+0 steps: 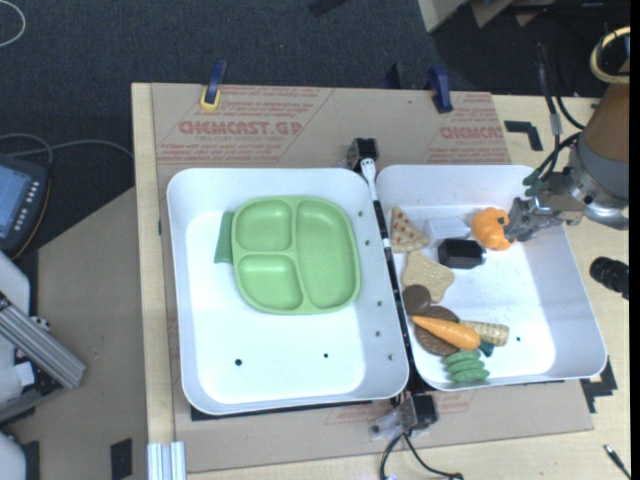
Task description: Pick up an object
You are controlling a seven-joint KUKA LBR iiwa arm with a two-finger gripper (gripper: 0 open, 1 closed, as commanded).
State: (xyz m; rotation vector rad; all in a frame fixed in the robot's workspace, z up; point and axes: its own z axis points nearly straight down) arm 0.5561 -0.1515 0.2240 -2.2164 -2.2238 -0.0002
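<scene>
In the right bin (570, 298) lie several toy foods. An orange fruit (488, 227) sits toward the back, with a black block (461, 253) just in front of it. My gripper (523, 219) hangs at the fruit's right side, close against it; whether it touches is unclear. Further left are a tan triangular slice (406, 230), a beige bread piece (428, 272) and a brown cookie (415, 296). Near the front lie a carrot (447, 331), a pale corn cob (488, 333) and a green ridged piece (466, 366).
The left bin (200, 318) holds a green divided plate (296, 253). The arm (605, 158) enters from the right over the right bin's far corner. Blue and yellow clamps (212, 86) stand on the bench's back edge.
</scene>
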